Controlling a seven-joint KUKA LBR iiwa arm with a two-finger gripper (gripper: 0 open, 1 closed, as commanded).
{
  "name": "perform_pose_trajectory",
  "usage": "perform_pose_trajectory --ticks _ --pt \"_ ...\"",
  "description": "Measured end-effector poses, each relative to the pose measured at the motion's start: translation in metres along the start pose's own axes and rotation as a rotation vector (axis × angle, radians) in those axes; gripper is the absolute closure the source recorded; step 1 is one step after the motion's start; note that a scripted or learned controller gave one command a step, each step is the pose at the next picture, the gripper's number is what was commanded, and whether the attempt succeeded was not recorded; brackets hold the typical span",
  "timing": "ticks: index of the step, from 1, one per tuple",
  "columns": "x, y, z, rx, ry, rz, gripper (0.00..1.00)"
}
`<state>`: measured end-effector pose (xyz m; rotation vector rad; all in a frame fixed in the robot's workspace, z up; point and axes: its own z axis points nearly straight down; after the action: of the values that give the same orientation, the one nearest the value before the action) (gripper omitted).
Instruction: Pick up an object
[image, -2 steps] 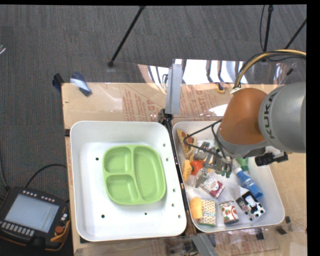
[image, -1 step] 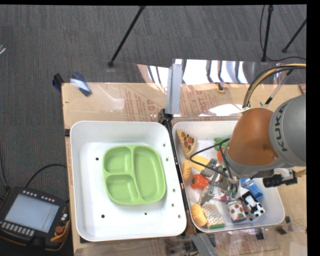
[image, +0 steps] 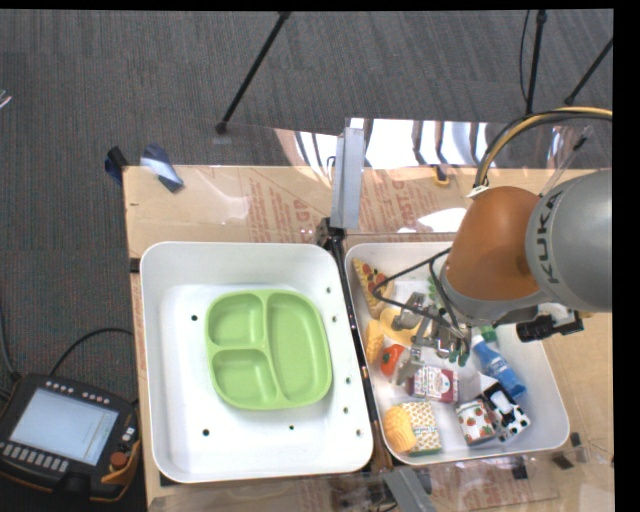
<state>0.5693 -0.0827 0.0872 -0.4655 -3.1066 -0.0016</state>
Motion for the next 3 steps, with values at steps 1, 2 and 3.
perform_pose_trajectory --ticks 1,2,3 --pt "0.051 -0.018 0.001 0.001 0.002 0.171 0.00" --pt "0.022 -0.006 0.000 0.000 0.001 0.242 0.00" --pt "0.021 -0.005 -0.009 0.000 0.001 0.238 1.00"
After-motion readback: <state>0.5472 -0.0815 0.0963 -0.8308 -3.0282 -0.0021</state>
